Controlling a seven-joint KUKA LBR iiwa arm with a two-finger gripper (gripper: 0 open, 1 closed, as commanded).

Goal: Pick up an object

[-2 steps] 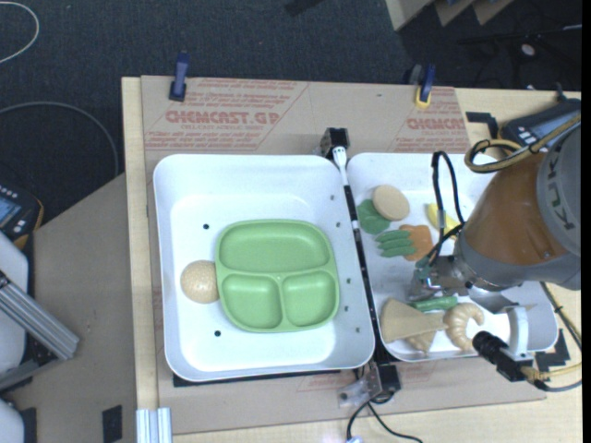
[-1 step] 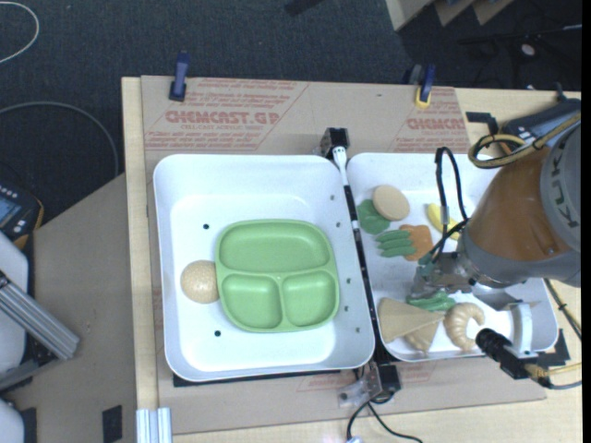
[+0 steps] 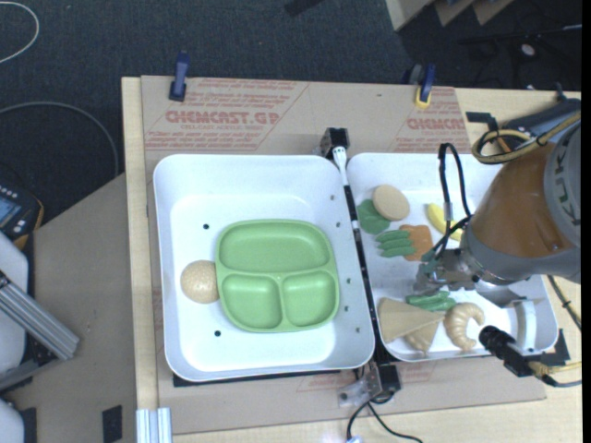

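Gripper (image 3: 432, 280) low among crowded toys, right bin (image 3: 406, 166)

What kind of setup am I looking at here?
Likely a lab bench for robot picking trials: two white bins on a clamped board, toy food such as a croissant, and loose cables.

The grey arm (image 3: 531, 220) reaches in from the right, its orange band uppermost. The gripper (image 3: 434, 280) points left and down, low inside the right-hand bin.
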